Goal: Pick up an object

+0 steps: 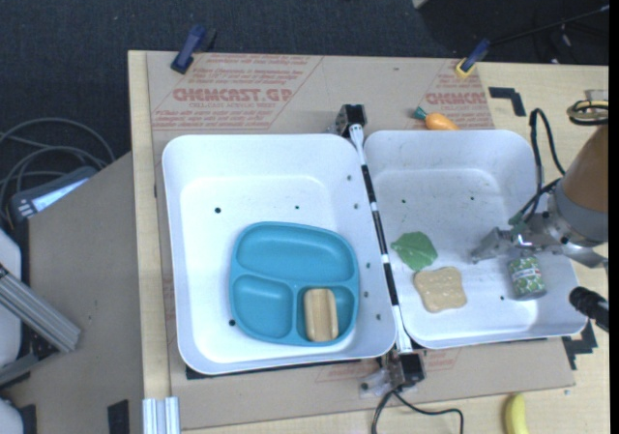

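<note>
Camera view, looking down at a slant on the bench w/ two shallow white bins side by side.

Left bin [193,229], centre-left of frame: holds a blue divided plate [290,263] in its lower half. A tan bread-roll-like piece [320,313] sits in the plate's lower-right compartment; other compartments bare.

Right bin [445,157], centre-right of frame: a green leaf-shaped piece [416,249] lies near its left wall, approx mid-height. Just below and right of it, a beige toast-like slice [441,288], close to the leaf but whether they touch can't tell. Toward the bin's right side, a small greenish speckled object [526,276], upright-ish, w/ a dark top.

Arm [585,190] comes in from the right edge of frame, tan/orange band visible above grey wrist. Gripper [513,241] is low in the right bin, metal fingers pointing left, right beside and just above the speckled object. Fingers: can't tell if apart or together, and can't tell if anything sits between them. The speckled object is next to the gripper, not clearly within it.

Outside the bins: small orange carrot-like item [440,121] on the board at the right bin's top edge; blue clamp [191,47] upper left of the board; yellow-blue clamp [473,57] upper right; yellow banana-like bit [515,413] at bottom right of frame. Black cable [538,137] runs down along the right bin's upper right.
</note>
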You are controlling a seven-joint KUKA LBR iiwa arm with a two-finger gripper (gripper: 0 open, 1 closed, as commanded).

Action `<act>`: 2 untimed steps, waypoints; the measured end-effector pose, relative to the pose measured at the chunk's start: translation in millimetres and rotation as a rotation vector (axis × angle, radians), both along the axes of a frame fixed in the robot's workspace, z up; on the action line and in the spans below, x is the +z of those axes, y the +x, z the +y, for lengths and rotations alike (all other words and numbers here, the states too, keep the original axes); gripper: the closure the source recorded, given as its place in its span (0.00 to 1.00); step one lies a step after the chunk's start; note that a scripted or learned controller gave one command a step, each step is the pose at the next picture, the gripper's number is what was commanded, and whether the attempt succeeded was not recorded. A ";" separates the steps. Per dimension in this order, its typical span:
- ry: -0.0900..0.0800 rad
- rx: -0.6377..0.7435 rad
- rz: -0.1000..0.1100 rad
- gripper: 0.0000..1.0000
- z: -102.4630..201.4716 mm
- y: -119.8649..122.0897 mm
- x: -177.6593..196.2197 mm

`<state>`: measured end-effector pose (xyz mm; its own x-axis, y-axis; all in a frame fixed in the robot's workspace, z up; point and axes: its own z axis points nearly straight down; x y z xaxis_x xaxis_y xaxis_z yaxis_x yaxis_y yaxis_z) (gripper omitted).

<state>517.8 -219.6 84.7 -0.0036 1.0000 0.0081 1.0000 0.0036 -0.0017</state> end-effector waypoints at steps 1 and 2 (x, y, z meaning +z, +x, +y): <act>-0.005 -0.002 -0.003 1.00 -2.1 0.0 9.8; -0.008 -0.002 -0.004 1.00 65.3 68.0 117.8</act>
<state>585.8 -154.3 202.5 -0.0015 1.0000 -0.0002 1.0000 0.0015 0.0026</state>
